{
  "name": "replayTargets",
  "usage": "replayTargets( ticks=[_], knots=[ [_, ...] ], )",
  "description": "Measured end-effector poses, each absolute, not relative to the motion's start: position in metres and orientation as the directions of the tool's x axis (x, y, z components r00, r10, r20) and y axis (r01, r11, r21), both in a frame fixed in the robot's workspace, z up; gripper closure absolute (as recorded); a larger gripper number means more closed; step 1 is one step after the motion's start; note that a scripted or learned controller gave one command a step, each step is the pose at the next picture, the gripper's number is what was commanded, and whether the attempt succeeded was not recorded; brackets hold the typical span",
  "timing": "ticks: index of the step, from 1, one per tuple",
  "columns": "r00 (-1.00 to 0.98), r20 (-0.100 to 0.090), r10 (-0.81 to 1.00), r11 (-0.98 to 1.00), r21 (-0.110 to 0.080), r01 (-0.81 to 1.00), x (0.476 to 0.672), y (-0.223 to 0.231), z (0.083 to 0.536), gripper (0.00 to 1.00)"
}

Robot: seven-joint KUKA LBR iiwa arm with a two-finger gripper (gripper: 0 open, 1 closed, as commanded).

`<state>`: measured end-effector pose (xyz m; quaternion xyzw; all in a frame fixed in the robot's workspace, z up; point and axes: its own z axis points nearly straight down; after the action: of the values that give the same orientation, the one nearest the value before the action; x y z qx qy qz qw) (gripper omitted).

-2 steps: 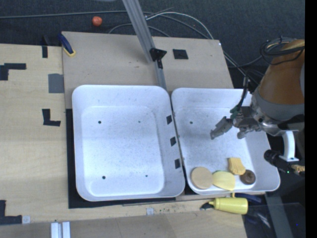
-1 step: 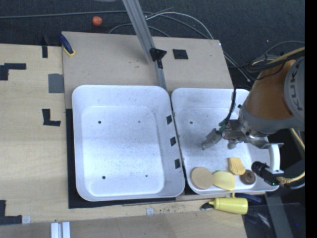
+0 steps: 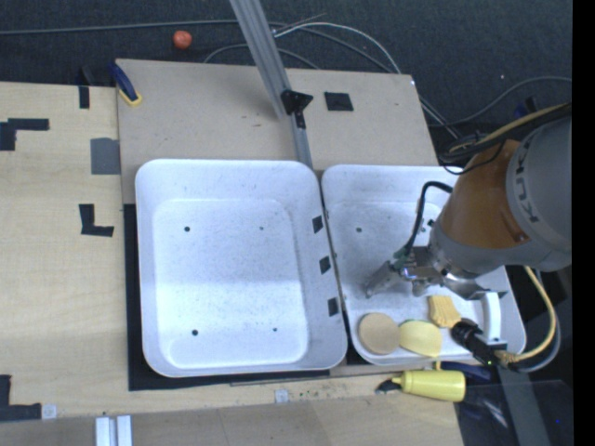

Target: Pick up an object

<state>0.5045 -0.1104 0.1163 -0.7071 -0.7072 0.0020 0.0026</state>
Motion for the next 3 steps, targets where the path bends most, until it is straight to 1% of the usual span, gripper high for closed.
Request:
replayTargets(
  ticks=[1, 2, 3],
  knots=[
    [-0.001, 0.0, 1.0, 0.001, 0.001, 1.0, 0.505, -0.11, 0.089, 0.0],
    [0.0, -0.002, 1.0, 0.0, 0.003, 1.0, 0.505, -0.111, 0.101, 1.0],
    [-0.001, 0.0, 1.0, 0.001, 0.003, 1.0, 0.515, -0.111, 0.148, 1.0]
  ],
)
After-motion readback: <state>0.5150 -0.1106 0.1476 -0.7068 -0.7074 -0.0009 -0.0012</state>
